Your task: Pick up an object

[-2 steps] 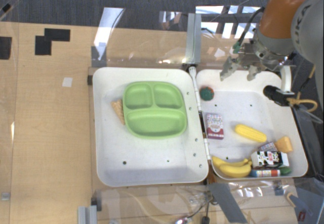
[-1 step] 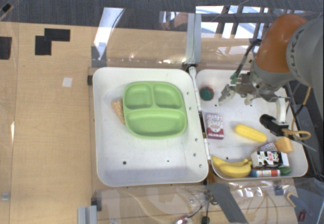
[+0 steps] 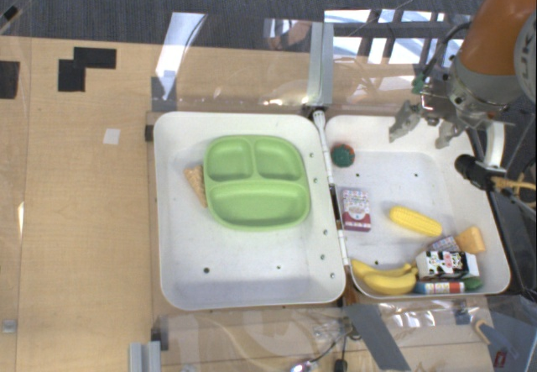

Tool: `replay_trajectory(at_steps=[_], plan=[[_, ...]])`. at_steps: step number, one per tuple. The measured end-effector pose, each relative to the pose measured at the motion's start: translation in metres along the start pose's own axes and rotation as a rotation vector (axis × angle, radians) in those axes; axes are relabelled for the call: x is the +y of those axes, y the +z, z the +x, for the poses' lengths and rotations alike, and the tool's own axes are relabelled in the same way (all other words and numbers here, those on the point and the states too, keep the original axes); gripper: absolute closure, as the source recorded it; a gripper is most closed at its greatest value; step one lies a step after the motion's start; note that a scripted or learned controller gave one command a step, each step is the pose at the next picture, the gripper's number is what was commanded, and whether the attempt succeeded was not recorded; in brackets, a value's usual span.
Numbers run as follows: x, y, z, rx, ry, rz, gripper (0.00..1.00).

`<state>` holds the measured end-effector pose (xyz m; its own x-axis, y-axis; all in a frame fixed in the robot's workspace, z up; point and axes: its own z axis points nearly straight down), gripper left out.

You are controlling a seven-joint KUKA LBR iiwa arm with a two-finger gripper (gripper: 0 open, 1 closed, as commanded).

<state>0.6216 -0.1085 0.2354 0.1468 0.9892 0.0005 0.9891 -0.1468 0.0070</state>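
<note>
End effector [image 3: 424, 124] sits over the far edge of the right bin [image 3: 382, 173], fingers [image 3: 401, 123] spread apart, nothing between them. Grey arm [image 3: 495, 34] with orange band enters from the view's right, above the bin's far right corner.

All positions below taken from the right bin.

- Green ball [image 3: 342, 154]: far left corner of the bin, just beside the left wall. Nearest thing to the end effector, lying to its left and a little nearer the camera; apart from the fingers.
- Card box [image 3: 356, 209], red and white: left side, mid-depth, close to the left wall, flat on the bin floor.
- Corn [image 3: 415, 221], yellow: centre of the bin, lying at a slant, right of the card box. Well below the end effector in the view, apart from it.
- Banana [image 3: 386, 276]: near edge, left of centre, curved along the near wall.
- Orange block [image 3: 471, 238]: right side, near the right wall.
- Small carton [image 3: 445, 262], black and white print: near right corner, just beside the orange block.
- Marker [image 3: 449, 285], red and green: against the near wall, touching or just beside the carton; cannot tell which.

Left bin [image 3: 185, 269] adjoins the right bin's left wall. It holds a green tray [image 3: 254, 181] with three compartments, set toward the far half. A tan piece [image 3: 195, 184] pokes out at the tray's left edge, partly under it.

Both bins rest on the wooden surface [image 3: 75, 219].
</note>
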Motion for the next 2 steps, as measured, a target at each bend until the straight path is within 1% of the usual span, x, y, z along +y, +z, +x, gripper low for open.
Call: replay_trajectory(at_steps=[1,2], plan=[[-0.028,0.144,-0.026,0.0,0.023,-0.002,0.0],[-0.098,0.143,-0.051,-0.001,-0.082,-0.011,0.0]])
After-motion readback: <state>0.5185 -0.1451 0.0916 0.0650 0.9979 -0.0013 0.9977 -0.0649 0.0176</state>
